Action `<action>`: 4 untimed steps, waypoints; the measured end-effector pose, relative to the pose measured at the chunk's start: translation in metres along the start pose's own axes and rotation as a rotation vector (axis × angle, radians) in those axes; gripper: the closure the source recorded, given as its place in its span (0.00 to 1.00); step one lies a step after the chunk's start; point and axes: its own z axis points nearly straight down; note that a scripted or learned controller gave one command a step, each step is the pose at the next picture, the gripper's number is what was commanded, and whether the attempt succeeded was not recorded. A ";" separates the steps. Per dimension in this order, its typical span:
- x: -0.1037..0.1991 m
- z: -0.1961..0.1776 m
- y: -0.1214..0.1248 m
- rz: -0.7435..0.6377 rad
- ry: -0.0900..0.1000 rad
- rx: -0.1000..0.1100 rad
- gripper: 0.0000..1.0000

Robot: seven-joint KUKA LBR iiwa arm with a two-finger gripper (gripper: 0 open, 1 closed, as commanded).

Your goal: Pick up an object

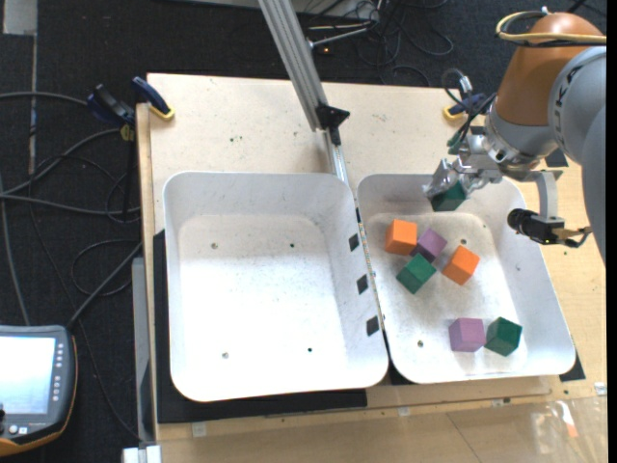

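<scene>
From my screen I see the arm reaching in over the far corner of the right bin, and the hand is pinching a dark green cube between its fingers, held above the bin's back edge. Below it I count six more cubes lying in the right bin: two orange, two purple and two green. One orange cube sits just beside a purple cube, which touches a green cube; the second orange cube lies near that cluster. Toward the near side, the second purple cube and the second green cube lie side by side, touching. The left bin rests beside it on the table.
</scene>
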 end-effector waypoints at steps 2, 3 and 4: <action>-0.009 -0.101 0.008 -0.002 0.000 0.000 1.00; 0.046 -0.107 0.004 -0.007 0.005 0.008 1.00; 0.108 -0.106 -0.004 -0.009 0.005 0.010 1.00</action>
